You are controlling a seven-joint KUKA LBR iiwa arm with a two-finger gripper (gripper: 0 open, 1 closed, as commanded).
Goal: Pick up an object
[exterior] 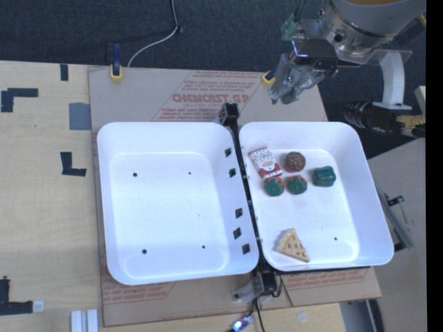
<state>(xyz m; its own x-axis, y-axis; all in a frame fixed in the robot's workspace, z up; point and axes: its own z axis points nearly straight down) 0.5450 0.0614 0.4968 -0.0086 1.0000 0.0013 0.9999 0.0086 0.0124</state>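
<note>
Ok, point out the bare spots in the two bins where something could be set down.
The left bin is bare across its whole floor. In the right bin, room lies between the pizza slice and the right wall. It is crowded near the divider: red packet, brown round piece, three green pieces.

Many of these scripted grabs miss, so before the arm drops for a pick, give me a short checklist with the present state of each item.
1. Objects present in the right bin: ok. A red-and-white packet, brown round piece, three green pieces and a pizza-like wedge lie there.
2. Gripper above a target: not ok; it hangs beyond the bin's far rim, over the cardboard sheet.
3. Gripper free of load: ok; nothing shows between its fingers.
4. Target spacing: not ok for the cluster near the packet; the wedge lies alone.
5. Finger opening: cannot tell.
</note>
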